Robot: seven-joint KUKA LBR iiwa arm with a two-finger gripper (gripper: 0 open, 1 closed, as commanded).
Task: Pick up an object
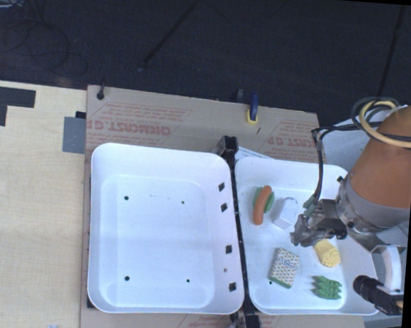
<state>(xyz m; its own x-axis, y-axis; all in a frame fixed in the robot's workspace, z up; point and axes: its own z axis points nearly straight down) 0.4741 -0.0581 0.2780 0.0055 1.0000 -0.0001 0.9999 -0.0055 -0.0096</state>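
- White plastic forms the two shallow bins, which are set side by side on a sheet of brown cardboard [195, 123]; the left bin [107, 222] shows bare floor, and all the objects are gathered in the right bin [297, 173].
- The grey arm [380, 175] with its orange band is seen reaching in from the right, over the right bin.
- The gripper [306, 236] is held low above the middle of the right bin, its dark fingers pointed down toward the bin floor.
- Whether the fingers are apart or together cannot be told (they are merged into one dark, blurred shape), and nothing is seen held between them.
- A yellow corn cob [328, 254] is found just beside the gripper, on its right and slightly toward the front.
- An orange and green hot dog [261, 203] is laid near the bin's left wall, apart from the gripper.
- A pale translucent object [285, 211] is seen between the hot dog and the gripper.
- A speckled sponge-like block [284, 266] is placed in front of the gripper, and a green pea pod [327, 287] lies to its right.
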